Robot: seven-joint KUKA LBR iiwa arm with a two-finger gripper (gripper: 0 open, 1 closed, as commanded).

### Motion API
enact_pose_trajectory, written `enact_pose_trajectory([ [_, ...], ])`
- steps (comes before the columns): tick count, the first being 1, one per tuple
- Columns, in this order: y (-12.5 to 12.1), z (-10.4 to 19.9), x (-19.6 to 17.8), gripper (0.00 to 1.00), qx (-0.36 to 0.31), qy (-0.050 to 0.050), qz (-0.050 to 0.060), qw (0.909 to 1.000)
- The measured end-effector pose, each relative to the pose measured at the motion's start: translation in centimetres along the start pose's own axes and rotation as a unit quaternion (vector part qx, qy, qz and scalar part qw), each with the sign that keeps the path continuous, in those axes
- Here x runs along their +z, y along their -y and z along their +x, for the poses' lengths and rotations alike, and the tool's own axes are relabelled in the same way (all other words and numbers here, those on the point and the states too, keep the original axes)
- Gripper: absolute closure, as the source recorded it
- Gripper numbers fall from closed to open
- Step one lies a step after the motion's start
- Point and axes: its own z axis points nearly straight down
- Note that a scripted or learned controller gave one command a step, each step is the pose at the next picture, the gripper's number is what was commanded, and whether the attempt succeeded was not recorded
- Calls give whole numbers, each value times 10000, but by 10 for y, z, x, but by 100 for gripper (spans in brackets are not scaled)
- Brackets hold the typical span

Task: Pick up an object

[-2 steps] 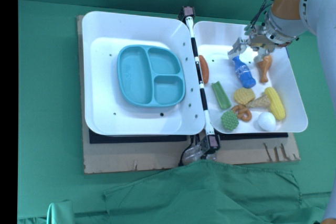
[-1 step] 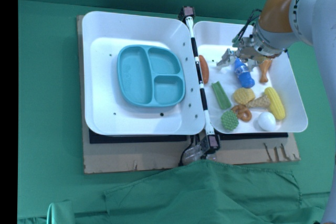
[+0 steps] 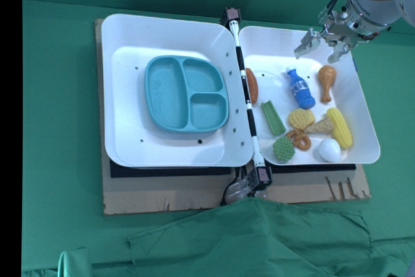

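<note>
An object to pick is not chosen yet, as I judge; all the candidates lie in the right bin (image 3: 366, 133), and nothing is between the fingers.

Starting from the left, the left bin (image 3: 130, 42) holds a teal divided plate (image 3: 187, 94) with three compartments, lying flat and alone. Between the two bins runs a white and black divider bar (image 3: 246, 91).

In the right bin, just beside the bar, lies a brown sausage (image 3: 251, 85). Next comes a green celery stick (image 3: 273, 118), and below it a green broccoli (image 3: 283, 148) touching an orange pretzel (image 3: 299, 138). A blue bottle (image 3: 300, 89) lies on its side above a yellow waffle piece (image 3: 301, 118). Further right are an ice cream cone (image 3: 320, 126), a corn cob (image 3: 340, 127), a white egg (image 3: 329, 150) and a chicken drumstick (image 3: 327, 81).

The gripper (image 3: 332, 43) hovers over the far rim of the right bin, above the toys, with its fingers spread apart and holding nothing. The step in hand seems to be the approach. The drumstick and the bottle are nearest to it. The next move calls for a descent onto one toy with the fingers across its narrow side; the crowded group near the front could make a clean grasp difficult.
</note>
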Motion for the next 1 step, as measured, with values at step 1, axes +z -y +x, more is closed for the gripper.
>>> enact_pose_trajectory([
  [1,-7,35,94,0,-16,-29,99,9999],
])
